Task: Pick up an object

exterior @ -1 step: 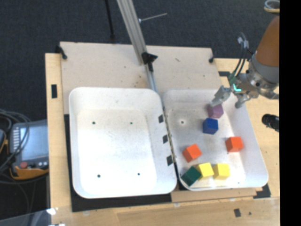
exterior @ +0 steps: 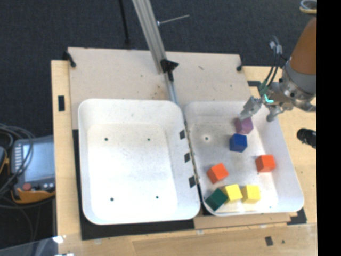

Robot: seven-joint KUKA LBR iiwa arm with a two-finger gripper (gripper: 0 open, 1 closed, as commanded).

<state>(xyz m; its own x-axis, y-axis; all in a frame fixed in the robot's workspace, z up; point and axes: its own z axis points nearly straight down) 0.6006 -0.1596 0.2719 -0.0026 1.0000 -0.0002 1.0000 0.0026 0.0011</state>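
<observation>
You are looking down on two white bins sitting side by side on the bench. In the right bin [exterior: 282, 159], seven blocks are crowding the space: a purple block [exterior: 244, 125] is lying near the far edge, a blue block [exterior: 238, 142] just in front of it, two orange blocks [exterior: 217, 172] [exterior: 265, 163] mid-bin, and a green block [exterior: 216, 198] and two yellow blocks [exterior: 233, 192] [exterior: 251, 193] are lining the near edge. The left bin [exterior: 133, 159] is offering open room. The arm is reaching in over the far right corner, its gripper [exterior: 262, 110] hanging spread apart, gripping nothing, just beside the purple block.
</observation>
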